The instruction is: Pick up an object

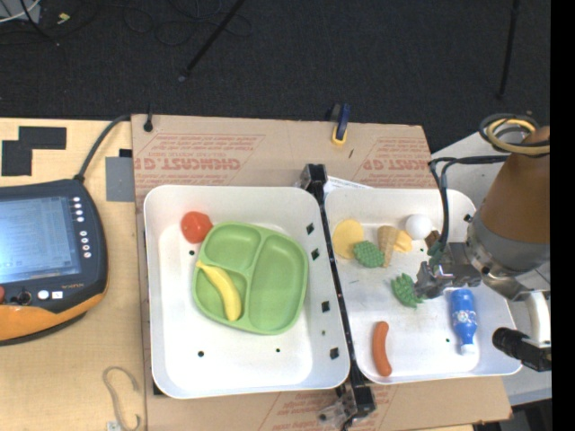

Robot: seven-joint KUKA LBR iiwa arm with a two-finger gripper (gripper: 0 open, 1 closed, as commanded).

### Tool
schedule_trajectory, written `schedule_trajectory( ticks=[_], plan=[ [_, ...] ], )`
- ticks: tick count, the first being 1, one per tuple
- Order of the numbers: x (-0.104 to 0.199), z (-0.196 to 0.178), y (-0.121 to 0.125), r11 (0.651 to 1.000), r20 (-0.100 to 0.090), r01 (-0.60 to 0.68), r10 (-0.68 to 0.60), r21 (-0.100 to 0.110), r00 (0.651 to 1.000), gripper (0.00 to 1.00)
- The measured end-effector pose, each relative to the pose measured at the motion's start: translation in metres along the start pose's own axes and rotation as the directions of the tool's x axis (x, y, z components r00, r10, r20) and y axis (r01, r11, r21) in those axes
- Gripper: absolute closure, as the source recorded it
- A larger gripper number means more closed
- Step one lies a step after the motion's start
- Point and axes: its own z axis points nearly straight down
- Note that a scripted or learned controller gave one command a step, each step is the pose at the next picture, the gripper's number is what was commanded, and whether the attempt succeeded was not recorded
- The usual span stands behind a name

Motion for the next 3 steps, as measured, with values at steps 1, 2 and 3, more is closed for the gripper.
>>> schedule_trajectory(
  ticks=[1, 2, 3],
  plan=[
    [0.048, -0.008, 0.014, 1.0, 0.002, -0.001, 0.001, -0.001, 1.0, 1.0],
    [0.106, -0.015, 0.017, 1.0, 0.001, 0.001, -0.001, -0.001, 1.0, 1.0],
    [0.162, -0.007, 0.033, 1.0, 0.001, 0.0, 0.0, 0.0, 1.0, 1.0]
  ],
)
